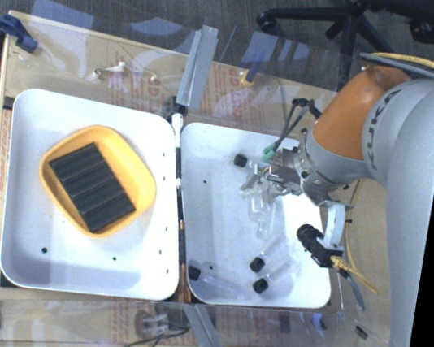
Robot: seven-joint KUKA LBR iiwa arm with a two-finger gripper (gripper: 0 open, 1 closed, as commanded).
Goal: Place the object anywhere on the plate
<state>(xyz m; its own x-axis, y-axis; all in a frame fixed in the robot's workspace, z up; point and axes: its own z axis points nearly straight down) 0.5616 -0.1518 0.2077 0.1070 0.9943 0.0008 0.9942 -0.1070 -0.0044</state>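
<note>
A yellow plate (141, 172) lies in the left white bin (30, 108). On its middle rests a dark, ridged, square object (93, 186), turned at an angle. My gripper (261, 191) hangs over the upper middle of the right bin (206, 142), well away from the plate. Its clear parts blur into the white floor, and I see nothing held in it. The grey arm with its orange band (350, 117) reaches in from the right.
Small black pieces lie in the right bin: one (240, 161) just left of the gripper, two (258, 273) near the front and one (194, 273) at the front left corner. A ridge (179, 203) separates the two bins.
</note>
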